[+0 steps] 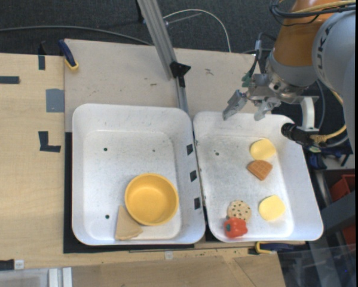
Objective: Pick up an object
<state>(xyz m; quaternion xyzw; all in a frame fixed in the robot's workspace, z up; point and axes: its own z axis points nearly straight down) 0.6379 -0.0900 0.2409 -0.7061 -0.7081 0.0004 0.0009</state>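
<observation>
My gripper (247, 109) hangs above the far edge of the right bin (226, 160), its two fingers spread apart with nothing between them. Below it in that bin lie a pale yellow round piece (262, 149), an orange-brown wedge (259, 170), a second yellow round piece (271, 208), a speckled cookie (239, 210) and a red pepper-like toy (235, 227) at the near edge. The left bin (95, 130) holds a yellow bowl (151, 198) with a tan flat piece (127, 226) partly under it.
A slanted metal pole (161, 31) rises from behind the bins' shared divider. Cables trail across the dark background at the back. The wooden bench (23, 160) extends to the left with several dark tape marks.
</observation>
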